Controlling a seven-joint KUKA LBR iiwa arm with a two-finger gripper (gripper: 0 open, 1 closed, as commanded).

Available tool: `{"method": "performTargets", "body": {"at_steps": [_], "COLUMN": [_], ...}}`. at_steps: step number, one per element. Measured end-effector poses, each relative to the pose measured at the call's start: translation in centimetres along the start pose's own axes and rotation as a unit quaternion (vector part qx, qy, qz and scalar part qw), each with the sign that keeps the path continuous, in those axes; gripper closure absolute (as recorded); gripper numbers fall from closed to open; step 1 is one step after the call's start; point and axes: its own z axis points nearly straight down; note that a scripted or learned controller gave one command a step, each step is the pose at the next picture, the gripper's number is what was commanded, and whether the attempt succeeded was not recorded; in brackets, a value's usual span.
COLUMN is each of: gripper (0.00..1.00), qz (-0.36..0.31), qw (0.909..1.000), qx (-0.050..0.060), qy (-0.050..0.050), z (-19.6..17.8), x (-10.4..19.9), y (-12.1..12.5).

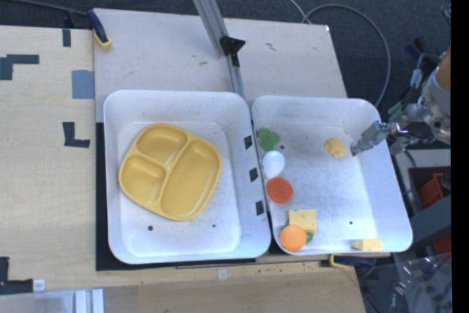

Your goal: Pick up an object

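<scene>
Gripper (364,142) hovers above the right bin's (381,194) right edge, near a yellow lump (335,148); its grip can't be made out.

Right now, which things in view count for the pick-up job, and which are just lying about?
For the job: gripper over the right bin; in that bin, yellow lump, green piece, white egg, red disc, yellow block, orange ball, yellow wedge.

Lying about: yellow divided plate in the left bin; clamp; cable.
</scene>
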Motion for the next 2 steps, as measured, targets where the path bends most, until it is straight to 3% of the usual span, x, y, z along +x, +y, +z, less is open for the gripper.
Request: {"method": "performTargets", "body": {"at_steps": [1,2], "gripper": [1.0,1.0], "qz": [-0.001,-0.003], "qw": [1.0,1.0], "qx": [0.0,0.002], "qy": [0.0,0.0], "z": [-1.0,9.9], "x": [0.0,6.3], "y": [0.0,10.6]}}
